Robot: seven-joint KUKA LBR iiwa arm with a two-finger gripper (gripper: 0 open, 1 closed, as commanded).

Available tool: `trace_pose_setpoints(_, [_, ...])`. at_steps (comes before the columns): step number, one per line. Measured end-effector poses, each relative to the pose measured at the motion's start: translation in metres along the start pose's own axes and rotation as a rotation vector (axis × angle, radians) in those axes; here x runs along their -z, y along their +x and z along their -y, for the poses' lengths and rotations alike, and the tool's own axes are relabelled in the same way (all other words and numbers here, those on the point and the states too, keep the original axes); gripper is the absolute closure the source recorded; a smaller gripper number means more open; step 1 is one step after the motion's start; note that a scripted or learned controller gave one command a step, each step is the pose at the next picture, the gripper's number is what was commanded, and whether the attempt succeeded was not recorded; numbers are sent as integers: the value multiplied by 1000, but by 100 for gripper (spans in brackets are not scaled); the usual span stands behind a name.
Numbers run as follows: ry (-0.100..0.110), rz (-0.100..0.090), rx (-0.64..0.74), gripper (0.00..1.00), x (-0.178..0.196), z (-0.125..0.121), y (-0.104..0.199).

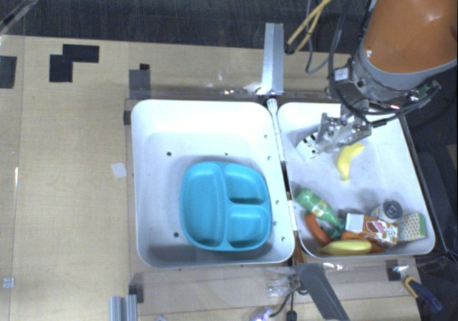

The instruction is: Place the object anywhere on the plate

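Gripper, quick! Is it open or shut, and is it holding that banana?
Gripper: cannot be told whether open or closed. It hangs over the right bin, with the banana just beside it; no grasp is visible.

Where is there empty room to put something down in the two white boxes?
Left bin: bare floor all around the blue plate, widest along the back wall and left side; the plate's three compartments hold nothing. Right bin: a bare patch in the middle, between the banana by the gripper and the toy food pile. The front is crowded.
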State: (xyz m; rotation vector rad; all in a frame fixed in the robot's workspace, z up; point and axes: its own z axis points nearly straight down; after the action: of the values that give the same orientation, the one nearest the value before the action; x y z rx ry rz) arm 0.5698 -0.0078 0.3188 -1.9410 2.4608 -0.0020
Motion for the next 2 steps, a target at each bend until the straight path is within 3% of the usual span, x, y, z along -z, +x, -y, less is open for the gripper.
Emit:
trace_pose_setpoints(1, [-3,0,246,100,-24,-34,-18])
trace_pose_setpoints(2, [4,2,451,100,44,-12,15])
